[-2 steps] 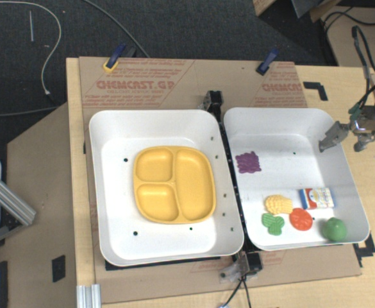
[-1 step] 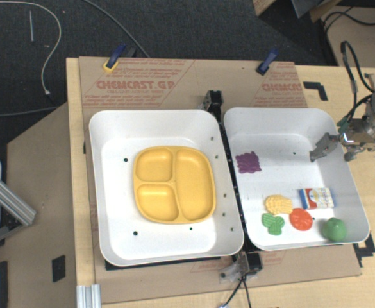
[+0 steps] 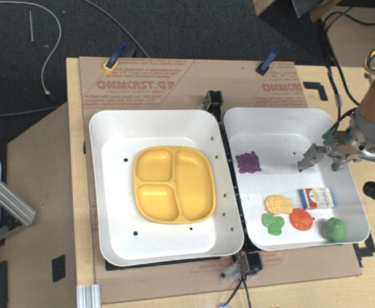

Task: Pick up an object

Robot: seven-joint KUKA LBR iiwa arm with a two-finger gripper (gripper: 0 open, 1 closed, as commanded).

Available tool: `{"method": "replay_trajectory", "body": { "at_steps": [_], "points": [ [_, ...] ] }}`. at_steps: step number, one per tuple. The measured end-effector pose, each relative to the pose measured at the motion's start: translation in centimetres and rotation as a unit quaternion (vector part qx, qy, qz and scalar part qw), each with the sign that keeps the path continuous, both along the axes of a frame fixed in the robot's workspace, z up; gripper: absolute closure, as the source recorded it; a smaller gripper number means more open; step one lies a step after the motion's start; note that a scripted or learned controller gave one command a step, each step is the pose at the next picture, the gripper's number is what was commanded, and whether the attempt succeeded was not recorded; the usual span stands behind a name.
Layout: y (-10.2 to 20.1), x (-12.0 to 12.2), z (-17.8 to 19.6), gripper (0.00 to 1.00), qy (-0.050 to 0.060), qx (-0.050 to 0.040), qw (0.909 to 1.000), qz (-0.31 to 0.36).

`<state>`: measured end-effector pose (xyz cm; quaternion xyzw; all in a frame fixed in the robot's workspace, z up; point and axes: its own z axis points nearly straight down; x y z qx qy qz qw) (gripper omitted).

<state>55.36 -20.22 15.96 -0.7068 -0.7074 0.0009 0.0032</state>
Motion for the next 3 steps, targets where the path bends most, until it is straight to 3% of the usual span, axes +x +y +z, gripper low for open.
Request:
{"method": "replay_trajectory", "body": {
  "at_steps": [1,2,3],
  "points": [
    [-0.2,0.5,-4.3,0.0,-0.001,-0.0003,1.0,0.0],
    [-0.2,0.6,-3.0,1.0,-0.003,-0.0008,1.0,0.0],
    [-0.7,0.2,3.1,1.0,-0.005,-0.0025,1.0,0.0]
  ]
}}
